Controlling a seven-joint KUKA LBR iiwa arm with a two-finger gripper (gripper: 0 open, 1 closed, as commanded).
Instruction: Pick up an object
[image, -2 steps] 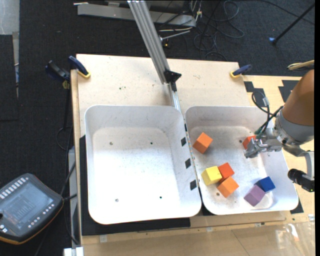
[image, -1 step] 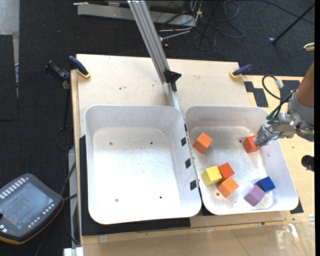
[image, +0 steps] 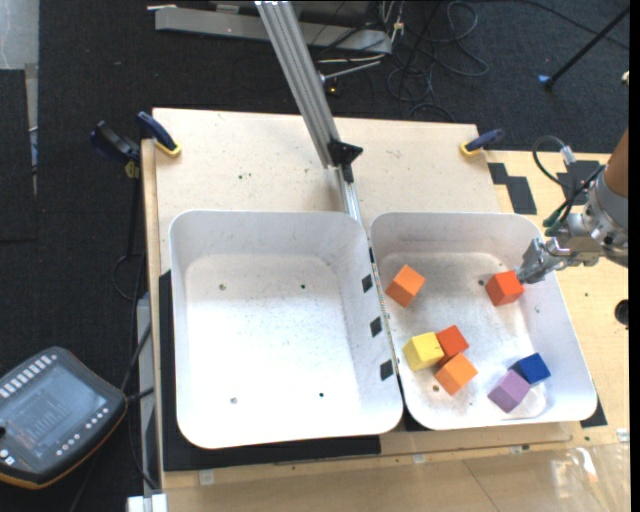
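The right bin (image: 560, 330) holds several small cubes. An orange cube (image: 405, 285) lies near its left wall. A red cube (image: 504, 288) sits near the far right. My gripper (image: 532, 267) hangs just to the right of and above this red cube, close to it or touching its upper right corner. Further forward lies a cluster: a yellow cube (image: 424, 351), a second red cube (image: 452, 340) and an orange cube (image: 457, 374). A purple cube (image: 510, 390) and a blue cube (image: 531, 368) rest at the front right corner.
The left bin (image: 200, 300) stands beside the right one, sharing a middle wall. A slanted metal rail (image: 305, 80) runs down to the bins' far junction. Clamps sit at the bench's far corners. A handheld pendant (image: 55, 415) lies at the lower left.
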